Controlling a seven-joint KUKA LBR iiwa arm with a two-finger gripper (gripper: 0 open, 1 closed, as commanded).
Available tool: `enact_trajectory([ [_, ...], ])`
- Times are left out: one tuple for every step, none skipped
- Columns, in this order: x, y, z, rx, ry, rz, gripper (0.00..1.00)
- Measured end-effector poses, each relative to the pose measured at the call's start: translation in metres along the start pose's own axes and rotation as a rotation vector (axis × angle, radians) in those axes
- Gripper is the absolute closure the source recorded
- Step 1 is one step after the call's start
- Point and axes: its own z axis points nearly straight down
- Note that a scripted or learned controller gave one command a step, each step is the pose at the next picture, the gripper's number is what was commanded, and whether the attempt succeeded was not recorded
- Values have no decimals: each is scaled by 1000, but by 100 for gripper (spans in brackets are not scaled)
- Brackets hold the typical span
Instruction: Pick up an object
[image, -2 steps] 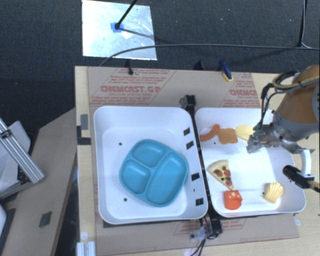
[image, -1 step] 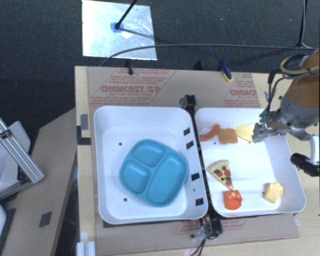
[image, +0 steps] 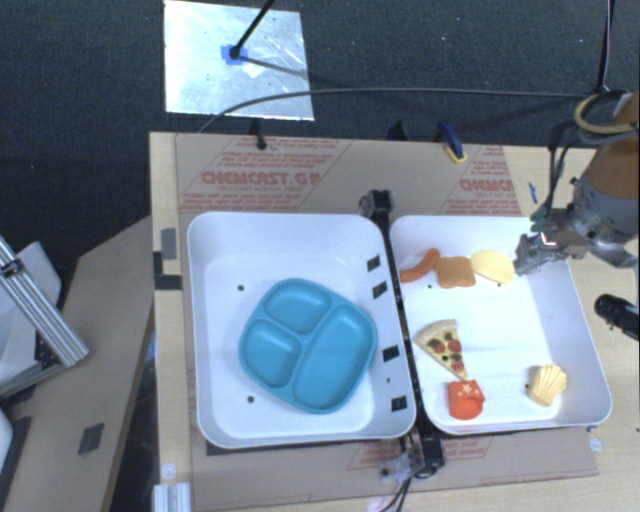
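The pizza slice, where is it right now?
The pizza slice lies in the right bin, near the bin's left wall, just above the red toy and below the orange sausage.

End effector (image: 527, 252) beside pale food piece (image: 492, 266)

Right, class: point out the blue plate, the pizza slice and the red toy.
blue plate (image: 308, 345), camera view, central divider.
pizza slice (image: 442, 347), camera view, topping middle.
red toy (image: 465, 399), camera view, body centre.
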Motion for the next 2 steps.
enact_trajectory([
  [43, -3, -1, 4, 3, -4, 100],
  [104, -11, 8, 5, 3, -5, 100],
])
